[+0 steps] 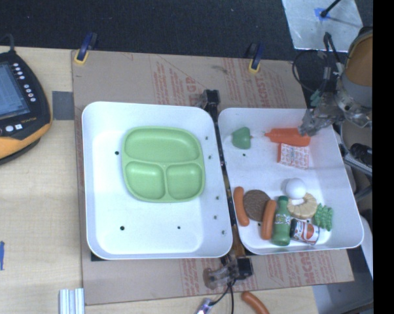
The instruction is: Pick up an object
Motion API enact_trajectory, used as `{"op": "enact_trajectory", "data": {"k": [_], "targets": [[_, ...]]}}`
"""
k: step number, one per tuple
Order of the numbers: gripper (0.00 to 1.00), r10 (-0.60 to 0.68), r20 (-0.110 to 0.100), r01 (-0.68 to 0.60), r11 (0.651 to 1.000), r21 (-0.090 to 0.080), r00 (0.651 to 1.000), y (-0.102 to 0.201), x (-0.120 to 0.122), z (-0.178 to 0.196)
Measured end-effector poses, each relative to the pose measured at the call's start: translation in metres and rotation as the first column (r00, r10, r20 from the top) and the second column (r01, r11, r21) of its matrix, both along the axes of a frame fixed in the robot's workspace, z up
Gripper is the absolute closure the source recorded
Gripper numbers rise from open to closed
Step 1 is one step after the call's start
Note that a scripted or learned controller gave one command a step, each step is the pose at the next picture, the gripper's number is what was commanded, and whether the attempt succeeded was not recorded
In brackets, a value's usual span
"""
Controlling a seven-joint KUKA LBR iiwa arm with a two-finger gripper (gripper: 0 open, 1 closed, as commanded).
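The right bin (341, 175) holds an orange carrot (285, 135), a green pepper (241, 137), a red-and-white packet (294, 155) and a white egg (294, 188). Toward its front lie a brown cookie (254, 203), two sausages (239, 206), a green bottle (282, 221), a can (305, 231) and a green leafy toy (324, 216). My gripper (313, 122) hangs low at the bin's far right corner, right at the carrot's right end. The wrist hides the tip of the carrot.
The left bin (99, 195) carries a green divided plate (163, 162). A teach pendant (10, 110) lies at the bench's left edge. Clamps (84, 48) hold the cardboard at the back. A loose sausage (256, 301) lies in front of the bins.
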State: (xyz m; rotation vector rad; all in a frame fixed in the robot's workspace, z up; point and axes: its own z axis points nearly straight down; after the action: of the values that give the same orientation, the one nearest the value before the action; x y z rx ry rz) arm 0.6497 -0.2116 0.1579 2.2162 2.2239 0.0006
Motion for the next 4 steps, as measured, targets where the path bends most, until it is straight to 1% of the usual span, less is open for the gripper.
{"op": "enact_trajectory", "data": {"k": [1,2,3,4], "targets": [[0.0,0.0,-0.002,0.0,1.0,0.001,1.0,0.0,0.0,-0.001],[0.0,-0.004,-0.022,0.004,1.0,-0.002,1.0,0.043,0.0,-0.066],[0.0,-0.007,-0.025,0.007,1.0,-0.004,1.0,0.048,0.002,-0.066],[0.0,-0.006,-0.024,0.006,1.0,-0.002,1.0,0.047,0.002,-0.066]]}}
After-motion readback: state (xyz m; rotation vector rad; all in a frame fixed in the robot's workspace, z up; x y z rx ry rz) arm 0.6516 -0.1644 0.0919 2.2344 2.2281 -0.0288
